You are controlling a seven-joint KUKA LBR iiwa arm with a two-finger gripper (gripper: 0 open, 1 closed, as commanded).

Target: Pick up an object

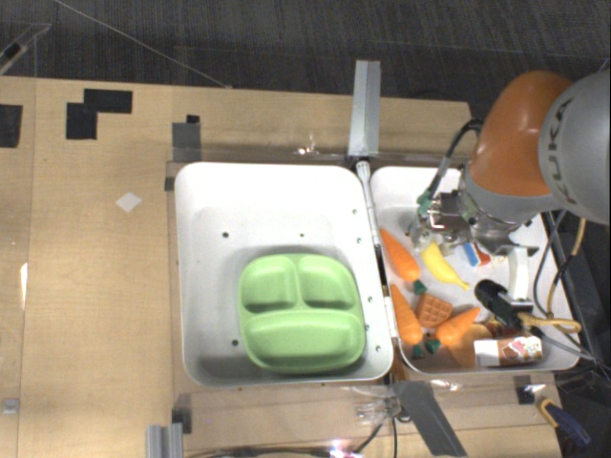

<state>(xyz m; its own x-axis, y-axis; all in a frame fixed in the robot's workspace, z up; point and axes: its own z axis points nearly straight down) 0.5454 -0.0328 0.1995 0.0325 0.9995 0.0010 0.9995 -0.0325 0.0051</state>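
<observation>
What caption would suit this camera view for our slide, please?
Arm's gripper poised above toy food in the right bin; green tray in the left bin.

Left bin (pixel 205 208): a green divided tray (pixel 301 311) fills the near middle; the far half and left edge are open floor. Right bin (pixel 396 187): crowded along the near edge and centre with carrots (pixel 401 256), a banana (pixel 441 263) and a small carton (pixel 509 350). Arm (pixel 535 151) overhangs its far right corner. Far left corner remains passable.
</observation>
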